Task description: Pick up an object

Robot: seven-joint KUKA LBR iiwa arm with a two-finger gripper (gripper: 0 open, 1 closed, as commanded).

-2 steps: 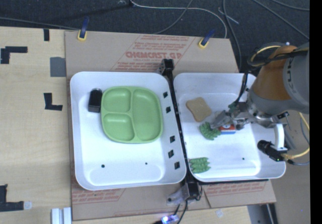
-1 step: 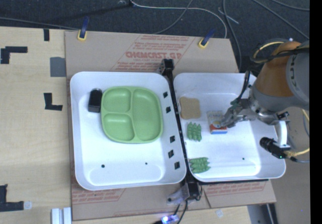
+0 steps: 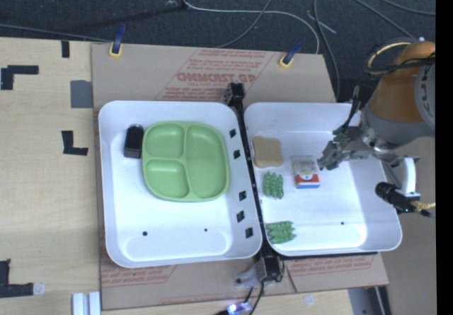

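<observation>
Two bins point(image 3: 113, 186) share the counter, and in the right one the small carton point(image 3: 306, 178) lies just left of and slightly below the gripper point(image 3: 330, 159), whose spread or closure I cannot tell.

Gripper point(image 3: 331, 158) low over right bin point(image 3: 368, 236). Small carton point(image 3: 306, 173) just beside its tip, tan block point(image 3: 267, 151) and green pieces point(image 3: 273, 185) beyond. Bare floor nearer camera.
</observation>
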